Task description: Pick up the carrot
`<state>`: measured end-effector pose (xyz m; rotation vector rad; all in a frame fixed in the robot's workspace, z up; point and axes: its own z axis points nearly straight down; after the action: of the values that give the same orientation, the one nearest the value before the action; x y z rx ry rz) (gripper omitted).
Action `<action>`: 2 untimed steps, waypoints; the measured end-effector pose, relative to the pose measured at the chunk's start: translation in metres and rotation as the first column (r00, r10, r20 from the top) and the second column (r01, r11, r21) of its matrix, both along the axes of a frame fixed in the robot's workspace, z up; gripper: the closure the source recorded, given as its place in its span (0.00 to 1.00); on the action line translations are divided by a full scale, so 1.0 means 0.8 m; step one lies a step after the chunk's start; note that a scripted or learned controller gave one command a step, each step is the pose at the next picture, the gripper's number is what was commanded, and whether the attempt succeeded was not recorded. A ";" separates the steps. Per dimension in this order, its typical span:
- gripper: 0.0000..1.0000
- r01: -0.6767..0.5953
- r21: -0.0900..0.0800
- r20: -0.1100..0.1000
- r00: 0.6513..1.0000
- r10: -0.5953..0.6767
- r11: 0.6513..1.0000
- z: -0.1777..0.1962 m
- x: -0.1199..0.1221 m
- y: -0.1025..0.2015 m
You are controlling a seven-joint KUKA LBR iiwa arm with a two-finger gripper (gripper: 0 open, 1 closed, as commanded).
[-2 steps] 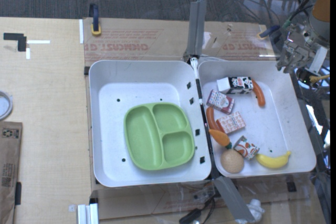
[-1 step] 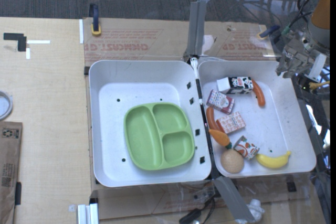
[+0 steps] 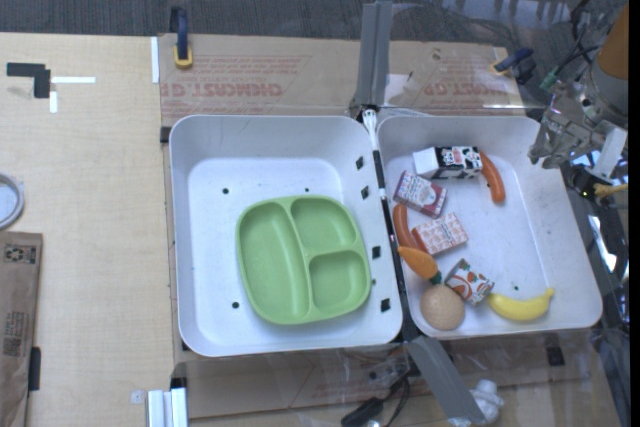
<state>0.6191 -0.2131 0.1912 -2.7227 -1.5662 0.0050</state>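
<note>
Hovering at the right edge of the camera view: gripper (image 3: 566, 141), above the right rim of the right bin (image 3: 575, 215), with cables trailing behind it. Cannot tell whether released or clenched; too small and cluttered to judge. Nothing visibly grasped.

Lying in the right bin, close to its left wall and towards the front: carrot (image 3: 418, 262), orange with a green tip, pointing slantwise. Sits well apart from the gripper, across the bin's width.

Crowded on several sides:
- just behind it, a reddish sausage (image 3: 401, 224) along the left wall, its near end at or touching the carrot
- just beside it to the right, a red-and-white packet (image 3: 441, 235)
- just in front, a tan egg (image 3: 442, 307), and next to that a small printed carton (image 3: 469, 283)

Farther off in the same bin: banana (image 3: 521, 305) at the front right, a second sausage (image 3: 493, 180) near the back, a black-and-white milk carton (image 3: 456, 161) beside it, and another red-and-white packet (image 3: 421, 194).

Resting in the left bin (image 3: 182, 215): a green divided plate (image 3: 303, 258), flat, three compartments. Clipped at the bench's back edge: a blue-and-yellow clamp (image 3: 181, 49).
</note>
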 end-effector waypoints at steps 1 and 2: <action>1.00 -0.002 -0.001 -0.002 1.000 0.002 1.000 0.010 0.000 0.000; 1.00 0.102 0.000 0.001 0.995 -0.102 0.995 -0.001 0.021 -0.002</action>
<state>0.6361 -0.2144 0.1902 -2.7997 -1.4253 0.0030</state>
